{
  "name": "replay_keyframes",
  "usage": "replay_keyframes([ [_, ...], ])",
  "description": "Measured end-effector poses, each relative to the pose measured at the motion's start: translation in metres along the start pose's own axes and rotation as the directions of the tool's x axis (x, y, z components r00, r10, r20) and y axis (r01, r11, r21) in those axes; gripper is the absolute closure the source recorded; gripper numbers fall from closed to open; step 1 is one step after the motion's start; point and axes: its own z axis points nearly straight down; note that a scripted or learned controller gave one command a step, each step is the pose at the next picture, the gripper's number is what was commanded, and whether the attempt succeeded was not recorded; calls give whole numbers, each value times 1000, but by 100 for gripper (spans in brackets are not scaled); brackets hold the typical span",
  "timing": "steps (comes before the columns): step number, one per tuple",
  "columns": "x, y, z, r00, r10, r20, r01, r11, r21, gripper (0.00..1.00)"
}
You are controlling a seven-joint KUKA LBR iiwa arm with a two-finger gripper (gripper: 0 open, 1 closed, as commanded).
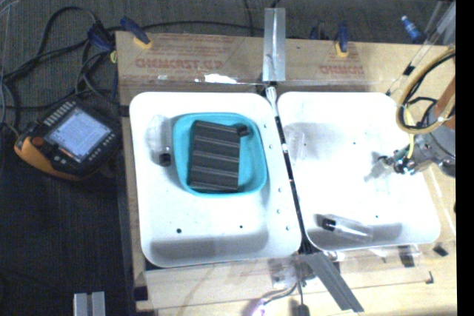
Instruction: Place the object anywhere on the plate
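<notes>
Resting in the left bin (148,233), the teal plate (255,166) already carries the dark ribbed object (215,155). Tool (385,163) hovers over the right bin (348,122); its opening cannot be judged. Placement appears complete; withdrawal remains.

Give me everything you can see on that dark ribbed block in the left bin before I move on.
The dark ribbed block is a charcoal-grey rectangular slab with raised ridges across its top; the material looks like rubber or plastic. It lies flat, slightly tilted, inside the turquoise plate in the left bin, covering most of the plate's floor. A small black piece sits at its upper right corner. The gripper is apart from it, over the right bin.
</notes>
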Motion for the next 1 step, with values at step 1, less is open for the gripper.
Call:
replay_keyframes([
  [1,0,0,0,1000,0,0,0,1000,0,0],
])
